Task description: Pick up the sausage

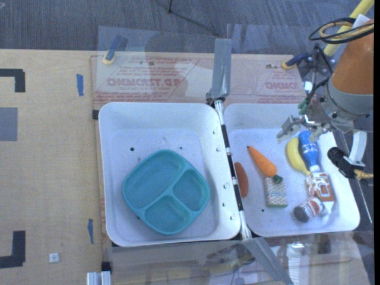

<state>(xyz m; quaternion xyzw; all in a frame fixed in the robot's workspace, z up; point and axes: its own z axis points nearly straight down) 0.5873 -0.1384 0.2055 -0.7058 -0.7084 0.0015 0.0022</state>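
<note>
Against the left wall of the right bin [350,218] lay the sausage [241,179], reddish-brown, lengthwise along the divider, nothing touching it. Just to its right: a carrot [262,161], slanted, its green end beside a small speckled sponge block [275,192].

Claw [301,125] hung over the bin's upper right part, well apart from the sausage and across the bin from it. Whether it was released or clenched could not be told at this angle; nothing was seen grasped. Grey arm with orange band [355,70] came in from the right edge.

Under and beside the claw: a banana [294,156] and a blue-and-white bottle [309,153], side by side. Lower right corner held a small orange-and-white carton [320,187] and a can on its side [309,209].

Left bin [119,123] held a teal divided plate [166,190], three compartments, set at a tilt to the bin walls.
</note>
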